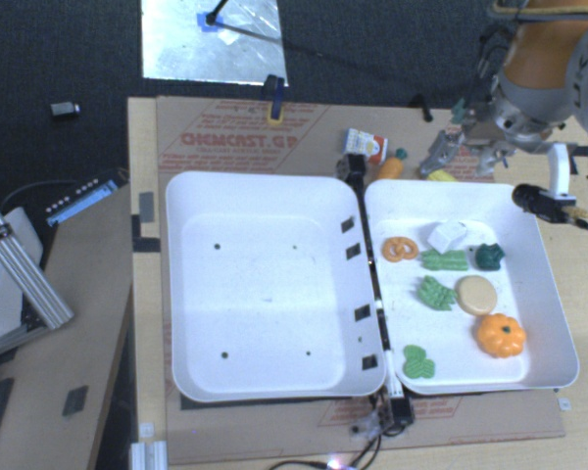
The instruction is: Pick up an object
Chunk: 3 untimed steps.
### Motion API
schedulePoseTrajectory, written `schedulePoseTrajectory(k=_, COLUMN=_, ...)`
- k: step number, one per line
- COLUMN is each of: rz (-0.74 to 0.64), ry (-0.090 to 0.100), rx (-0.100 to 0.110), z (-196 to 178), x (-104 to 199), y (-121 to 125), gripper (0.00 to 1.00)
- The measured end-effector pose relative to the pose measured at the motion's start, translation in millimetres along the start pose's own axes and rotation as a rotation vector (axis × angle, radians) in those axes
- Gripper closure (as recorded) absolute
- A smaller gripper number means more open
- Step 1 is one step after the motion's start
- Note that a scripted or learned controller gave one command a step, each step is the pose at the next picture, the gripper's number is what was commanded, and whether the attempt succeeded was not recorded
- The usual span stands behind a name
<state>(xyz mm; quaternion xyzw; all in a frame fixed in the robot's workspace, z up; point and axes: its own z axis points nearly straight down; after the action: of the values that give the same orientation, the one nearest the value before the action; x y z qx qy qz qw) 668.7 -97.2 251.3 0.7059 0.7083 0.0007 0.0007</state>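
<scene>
The right bin [544, 292] holds several small toy foods. Among them are a pretzel [400, 250], a white lump [449, 234], a ridged green piece [444, 259] and a dark green broccoli [488, 256]. Nearer the front lie a leafy green piece [434, 292], a tan disc [476, 295], an orange pumpkin [500, 335] and a green piece [417, 362]. My gripper [461, 161] hangs above the bin's far rim, well behind all of them. A small yellow thing [441, 175] shows just under it at the rim; whether it is held is unclear.
The left bin [191, 262] sits beside the right one. Behind the bins on the cardboard lie an orange carrot [390, 167] and a white and red packet [364, 144]. A yellow and blue clamp [274, 101] stands at the board's far edge.
</scene>
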Motion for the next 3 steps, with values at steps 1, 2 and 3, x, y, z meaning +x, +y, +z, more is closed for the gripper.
schedulePoseTrajectory(k=1, rz=-0.003, ry=0.000, rx=-0.003, z=-11, x=0, y=1, gripper=1.00)
schedulePoseTrajectory(k=2, rz=-0.001, ry=0.001, rx=-0.002, z=-31, x=83, y=1, gripper=1.00)
schedulePoseTrajectory(k=3, rz=-0.002, ry=0.000, rx=-0.001, z=-31, x=162, y=-3, gripper=1.00)
